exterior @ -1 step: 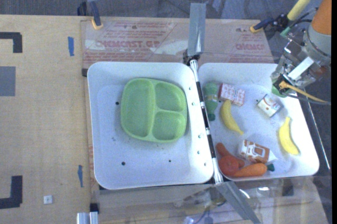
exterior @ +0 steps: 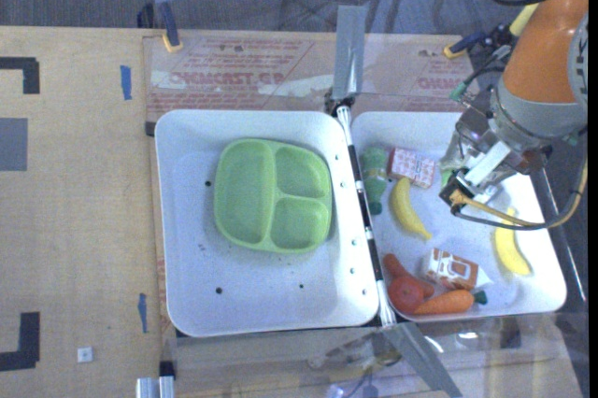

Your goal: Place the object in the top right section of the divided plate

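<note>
Hovering end effector (exterior: pixel 464 164) over right bin (exterior: pixel 486 247); divided plate (exterior: pixel 274 195) in left bin (exterior: pixel 271 293)

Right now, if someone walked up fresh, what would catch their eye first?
The bright green divided plate in the middle of the left bin stands out most against the white. Next comes the arm with its orange band, hanging over the right bin, where two bananas and a carrot lie scattered.

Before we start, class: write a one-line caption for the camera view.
Green divided plate sits in the left bin while the arm hangs over toy food in the right bin.
</note>
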You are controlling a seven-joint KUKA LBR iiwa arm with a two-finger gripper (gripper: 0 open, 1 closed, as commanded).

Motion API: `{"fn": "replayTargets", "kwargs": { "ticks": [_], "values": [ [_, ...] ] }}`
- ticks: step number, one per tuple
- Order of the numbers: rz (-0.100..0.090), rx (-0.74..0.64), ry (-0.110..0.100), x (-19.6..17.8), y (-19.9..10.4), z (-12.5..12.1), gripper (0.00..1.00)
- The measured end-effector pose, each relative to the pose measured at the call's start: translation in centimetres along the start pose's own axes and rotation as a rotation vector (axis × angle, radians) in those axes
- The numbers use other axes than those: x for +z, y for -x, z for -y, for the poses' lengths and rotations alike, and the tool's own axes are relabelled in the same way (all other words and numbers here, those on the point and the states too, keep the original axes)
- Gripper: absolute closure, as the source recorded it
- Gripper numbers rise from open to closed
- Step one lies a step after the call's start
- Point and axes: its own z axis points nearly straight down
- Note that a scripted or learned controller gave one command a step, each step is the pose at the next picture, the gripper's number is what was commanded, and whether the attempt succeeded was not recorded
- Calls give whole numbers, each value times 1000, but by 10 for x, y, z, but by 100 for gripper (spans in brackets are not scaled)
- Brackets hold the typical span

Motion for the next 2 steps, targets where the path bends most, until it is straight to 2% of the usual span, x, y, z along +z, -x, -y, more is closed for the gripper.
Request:
{"fn": "replayTargets", "kwargs": {
  "ticks": [1,2],
  "values": [
    [1,24,-1,19,-39,55,100],
    [1,-26,-1,18,-58,85,100]
  ]
}}
